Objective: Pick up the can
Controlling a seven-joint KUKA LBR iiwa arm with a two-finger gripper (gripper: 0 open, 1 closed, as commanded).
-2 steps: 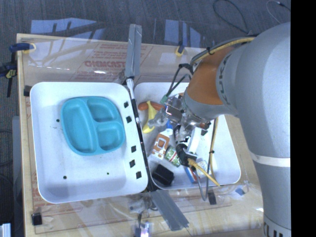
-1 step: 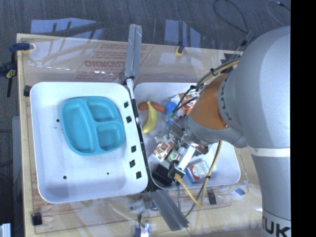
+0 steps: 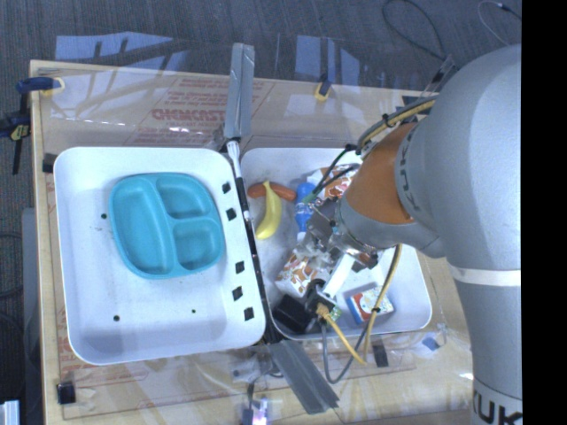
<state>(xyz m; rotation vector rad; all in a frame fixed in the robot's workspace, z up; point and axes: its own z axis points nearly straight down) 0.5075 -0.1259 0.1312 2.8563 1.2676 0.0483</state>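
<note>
The arm reaches into the right bin (image 3: 409, 312) from the right, and its gripper (image 3: 312, 248) points down and left into the pile in the bin's middle. Right under it lies a white, orange and brown printed item (image 3: 297, 274), crumpled or curved; I cannot tell whether it is the can. A blue and white item (image 3: 306, 194) sits just behind the gripper, partly hidden by the wrist. The orange-banded wrist covers much of the bin's right half.
A yellow banana (image 3: 268, 217) and an orange-red stick-shaped item (image 3: 269, 189) lie at the right bin's back left. A red, white and blue box (image 3: 363, 305) rests near its front right. The left bin (image 3: 80, 317) holds a blue compartment tray (image 3: 168, 223).
</note>
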